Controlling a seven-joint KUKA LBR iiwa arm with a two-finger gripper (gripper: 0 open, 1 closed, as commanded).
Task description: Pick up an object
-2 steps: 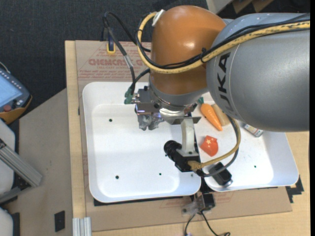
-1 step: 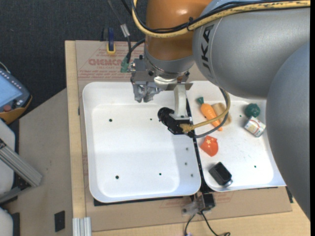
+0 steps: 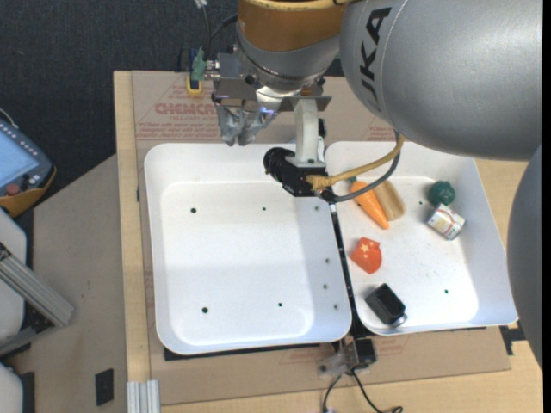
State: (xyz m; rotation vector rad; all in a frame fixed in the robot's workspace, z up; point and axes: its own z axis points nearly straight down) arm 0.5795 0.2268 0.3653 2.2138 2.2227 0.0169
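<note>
5 objs in right bin (image 3: 482, 312); hand (image 3: 244, 127) above left bin (image 3: 172, 265).

Cardboard sheet (image 3: 146, 110) (printed red), beneath bins (image 3: 172, 256).

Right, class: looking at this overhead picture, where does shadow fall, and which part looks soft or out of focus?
In the camera view, a grey shadow covers the lower half of the left bin; the right bin is evenly lit. The arm, close to the lens, looks soft. The small objects stay sharp, such as the black block.
</note>
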